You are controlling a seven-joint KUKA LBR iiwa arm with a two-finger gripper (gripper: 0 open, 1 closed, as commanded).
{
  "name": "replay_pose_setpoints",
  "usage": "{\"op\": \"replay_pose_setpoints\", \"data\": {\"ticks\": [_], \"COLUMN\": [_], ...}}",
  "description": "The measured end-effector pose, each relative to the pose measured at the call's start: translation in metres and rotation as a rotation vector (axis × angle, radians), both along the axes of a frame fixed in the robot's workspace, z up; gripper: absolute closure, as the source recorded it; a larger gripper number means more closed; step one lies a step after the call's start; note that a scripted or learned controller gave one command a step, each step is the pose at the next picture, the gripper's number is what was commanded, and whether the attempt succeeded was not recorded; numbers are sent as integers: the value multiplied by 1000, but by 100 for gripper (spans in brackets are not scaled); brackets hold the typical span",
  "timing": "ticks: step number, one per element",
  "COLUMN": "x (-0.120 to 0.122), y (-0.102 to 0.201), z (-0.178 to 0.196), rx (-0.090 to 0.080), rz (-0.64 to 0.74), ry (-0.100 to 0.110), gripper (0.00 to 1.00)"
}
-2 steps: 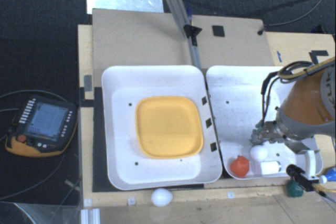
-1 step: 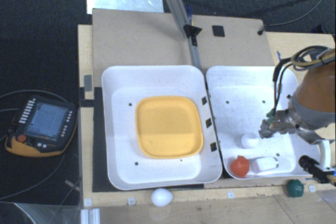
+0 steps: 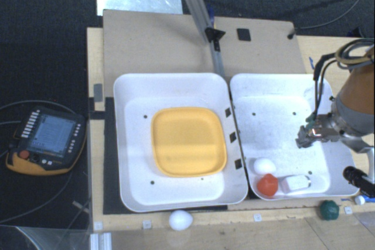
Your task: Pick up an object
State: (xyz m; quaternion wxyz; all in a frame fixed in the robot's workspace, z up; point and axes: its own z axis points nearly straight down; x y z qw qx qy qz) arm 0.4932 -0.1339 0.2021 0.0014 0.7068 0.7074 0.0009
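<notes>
In the camera view, the gripper [image 3: 309, 134] is seen over the right bin [image 3: 281, 96], near its right wall. Whether it is open or closed cannot be told. Below and left of it, a white egg [image 3: 263, 165], a red ball [image 3: 268, 184] and a white block [image 3: 295, 183] are clustered together. A yellow plate [image 3: 188, 140] is seen farther left, in the left bin [image 3: 132, 126].

My arm [image 3: 356, 99] comes in from the right, orange band above the wrist, cables looped over the top. Wrist points left and down. My tool [image 3: 306, 136] hangs low at the end, small and dark, too blurry to read.
</notes>
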Motion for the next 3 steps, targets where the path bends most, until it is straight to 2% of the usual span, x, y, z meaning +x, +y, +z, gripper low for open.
{"op": "replay_pose_setpoints", "data": {"ticks": [1,2,3], "x": [30,51,64], "y": [45,96,146], "z": [8,1,15], "rx": [1,1,1], "rz": [4,4,4], "ry": [1,2,1], "gripper": [100,100,100]}}
